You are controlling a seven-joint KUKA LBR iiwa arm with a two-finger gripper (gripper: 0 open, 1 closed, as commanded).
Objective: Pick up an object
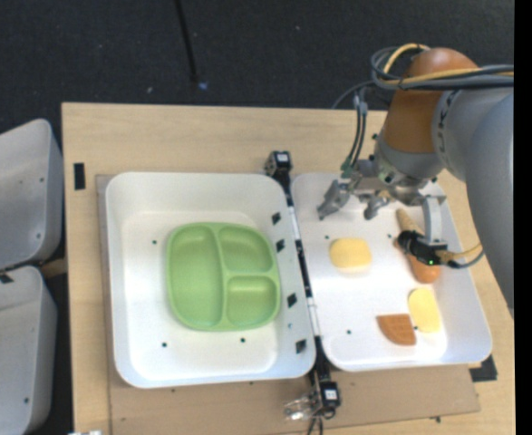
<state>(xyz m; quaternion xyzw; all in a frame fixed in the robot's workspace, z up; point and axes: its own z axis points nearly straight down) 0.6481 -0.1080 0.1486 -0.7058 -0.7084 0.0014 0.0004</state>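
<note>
We take the yellow block [350, 254] as the likeliest pick: it lies flat in the right bin [338, 329], apart from everything, so nothing crowds a descent. The pincer [351, 199] hangs just above and behind it, fingers spread and holding nothing. Nearer the bin's front lie a brown wedge [396, 328] and a yellow piece [424, 310], touching. An orange item [425, 268] sits under the wrist cabling. The left bin [130, 270] holds a green tray [221, 274] on the worktop [175, 134].
</note>
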